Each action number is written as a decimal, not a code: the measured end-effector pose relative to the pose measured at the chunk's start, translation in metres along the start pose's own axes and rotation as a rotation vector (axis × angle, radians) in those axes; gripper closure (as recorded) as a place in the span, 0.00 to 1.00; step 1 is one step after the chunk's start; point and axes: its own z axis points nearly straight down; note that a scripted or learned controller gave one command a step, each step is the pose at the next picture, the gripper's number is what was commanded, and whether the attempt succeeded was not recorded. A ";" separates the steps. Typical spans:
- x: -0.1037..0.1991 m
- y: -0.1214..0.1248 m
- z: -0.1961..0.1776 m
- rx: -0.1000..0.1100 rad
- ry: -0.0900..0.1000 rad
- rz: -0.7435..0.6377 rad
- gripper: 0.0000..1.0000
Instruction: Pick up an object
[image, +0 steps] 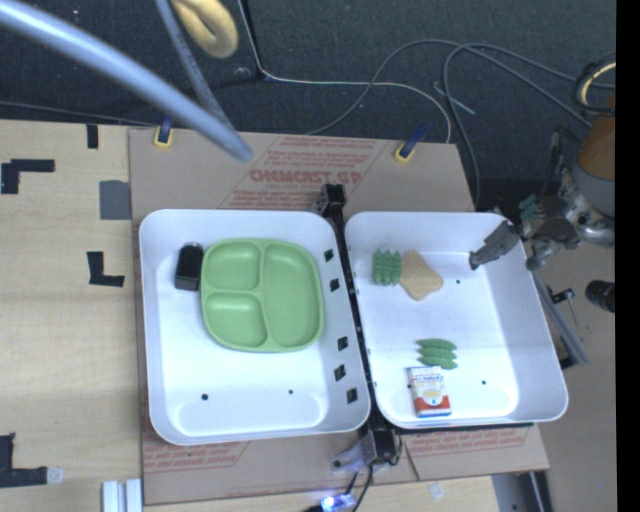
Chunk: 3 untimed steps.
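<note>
Grey gripper (512, 247) jaws spread, empty (above bin rim (500, 216))

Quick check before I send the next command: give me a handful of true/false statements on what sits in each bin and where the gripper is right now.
1. The green divided plate lies in the left bin. True.
2. A small black object sits beside the plate's left edge. True.
3. The gripper hangs over the left bin. False: it is at the upper right edge of the right bin.
4. The red and white carton lies near the front of the right bin, just below a green pea pod. True.
5. The tan piece is between the gripper's fingers. False: it lies on the bin floor, next to a ridged green item, apart from the gripper.
</note>
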 end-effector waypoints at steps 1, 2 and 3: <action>0.000 0.002 -0.006 -0.011 -0.003 -0.004 0.00; -0.002 0.008 0.040 -0.007 -0.002 -0.004 0.00; -0.007 -0.001 0.096 -0.005 -0.002 -0.003 0.00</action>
